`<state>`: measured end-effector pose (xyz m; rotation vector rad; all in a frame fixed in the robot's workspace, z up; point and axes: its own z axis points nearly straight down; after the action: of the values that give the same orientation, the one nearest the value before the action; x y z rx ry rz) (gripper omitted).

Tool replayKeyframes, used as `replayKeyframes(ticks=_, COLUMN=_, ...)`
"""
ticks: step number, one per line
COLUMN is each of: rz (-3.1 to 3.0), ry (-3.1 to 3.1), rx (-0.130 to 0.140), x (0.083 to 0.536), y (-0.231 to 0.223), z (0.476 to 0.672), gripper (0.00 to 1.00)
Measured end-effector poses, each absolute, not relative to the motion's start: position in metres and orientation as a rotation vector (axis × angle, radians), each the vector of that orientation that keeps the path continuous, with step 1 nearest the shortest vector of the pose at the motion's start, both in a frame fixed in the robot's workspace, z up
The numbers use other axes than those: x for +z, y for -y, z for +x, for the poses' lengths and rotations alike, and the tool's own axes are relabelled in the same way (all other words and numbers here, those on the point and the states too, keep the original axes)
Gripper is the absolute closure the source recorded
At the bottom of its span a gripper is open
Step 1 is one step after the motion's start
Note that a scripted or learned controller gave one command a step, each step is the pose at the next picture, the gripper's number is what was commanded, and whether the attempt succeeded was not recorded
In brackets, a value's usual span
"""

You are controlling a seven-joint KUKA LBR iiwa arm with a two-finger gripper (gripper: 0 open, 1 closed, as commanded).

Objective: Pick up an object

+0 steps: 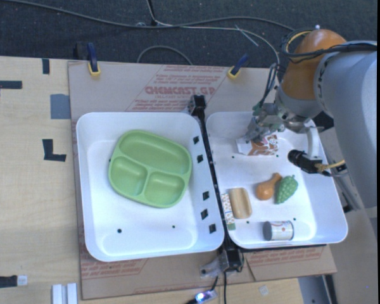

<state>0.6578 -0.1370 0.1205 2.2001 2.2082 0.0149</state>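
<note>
Packet (264,146), white with orange-brown print, lies flat on the floor of the right bin (329,230), near its far wall, and appears the likeliest target of the pick. The gripper (261,129) stands directly over the packet's near-left corner, its tip down at or just above the wrapper; whether it touches cannot be told from this angle. The state of the hand cannot be told either, since the wrist hardware and cabling crowd the tip.

Nothing is seen lifted. The packet rests on the bin floor, so the pick itself, by this evidence, is not yet done: the approach looks complete, while the close, the lift and the carry remain.

Other candidates sit nearer the camera in the same bin. An orange pear-shaped toy (266,188) lies touching a green bumpy toy (286,189); a tan bread-like block (240,202) lies to their left, close to the divider, and a small can (278,230) lies on its side near the front wall. All are well apart from the gripper.

The left bin (92,170) holds a green divided plate (151,168), flat and untouched. The grey arm (351,106), with its orange band (311,62), reaches in from the right above the bench.
</note>
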Motion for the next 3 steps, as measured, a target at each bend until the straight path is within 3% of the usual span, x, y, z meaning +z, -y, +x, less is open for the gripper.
replayKeyframes(ticks=1, rz=2.219, ry=-2.222, rx=0.002, x=0.169, y=0.145, z=0.657, gripper=1.0)
replayKeyframes(ticks=3, rz=2.217, ry=-2.223, rx=0.003, x=0.274, y=0.152, z=0.664, gripper=1.0)
